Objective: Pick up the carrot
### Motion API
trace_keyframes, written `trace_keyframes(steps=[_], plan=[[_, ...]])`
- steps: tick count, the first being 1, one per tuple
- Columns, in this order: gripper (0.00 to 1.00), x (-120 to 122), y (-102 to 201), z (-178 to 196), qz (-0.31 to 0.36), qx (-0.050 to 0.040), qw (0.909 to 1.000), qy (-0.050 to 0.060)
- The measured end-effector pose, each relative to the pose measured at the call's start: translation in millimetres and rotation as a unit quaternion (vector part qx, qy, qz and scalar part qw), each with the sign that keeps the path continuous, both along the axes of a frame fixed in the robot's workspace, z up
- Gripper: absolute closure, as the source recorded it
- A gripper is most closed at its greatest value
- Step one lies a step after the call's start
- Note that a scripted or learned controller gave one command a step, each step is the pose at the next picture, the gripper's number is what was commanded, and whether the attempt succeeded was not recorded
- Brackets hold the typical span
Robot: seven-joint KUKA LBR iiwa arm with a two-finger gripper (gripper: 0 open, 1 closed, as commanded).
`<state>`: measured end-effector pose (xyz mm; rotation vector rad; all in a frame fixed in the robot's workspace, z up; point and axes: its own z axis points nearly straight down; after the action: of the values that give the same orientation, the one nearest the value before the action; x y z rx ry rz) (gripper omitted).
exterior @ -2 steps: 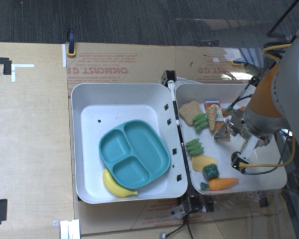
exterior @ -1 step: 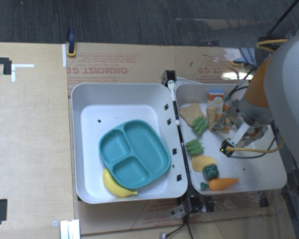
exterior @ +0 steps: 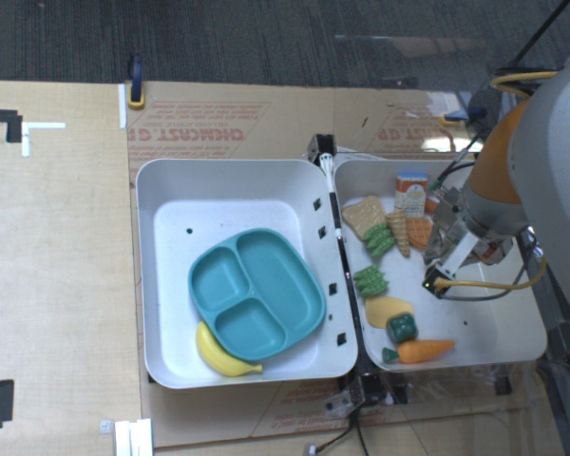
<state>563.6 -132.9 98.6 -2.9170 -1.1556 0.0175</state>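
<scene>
The carrot (exterior: 426, 351) is seen lying at the 6 o'clock edge of the right bin (exterior: 499, 323), well apart from the gripper (exterior: 441, 237), at its 6 o'clock. How wide the gripper is set cannot be told.

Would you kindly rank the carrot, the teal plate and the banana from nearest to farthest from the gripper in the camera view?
Measured from the gripper, over the right bin:
1. Carrot, at the right bin's near edge.
2. Teal plate, in the middle of the left bin.
3. Banana, in the left bin's near corner, beside the plate.
</scene>
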Motion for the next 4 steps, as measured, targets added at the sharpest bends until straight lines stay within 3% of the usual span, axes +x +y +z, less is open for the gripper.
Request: trace_keyframes(steps=[1, 2, 3, 4], plan=[[0.0, 0, 0, 0, 0.0, 0.0002, 1.0, 0.0], [0.0, 26, 15, -8, -0.115, -0.0007, 0.9933, -0.004], [0.0, -72, 19, -5, -0.225, 0.0001, 0.9744, -0.002], [0.0, -86, 39, -7, -0.245, 0.0002, 0.9695, -0.004]])
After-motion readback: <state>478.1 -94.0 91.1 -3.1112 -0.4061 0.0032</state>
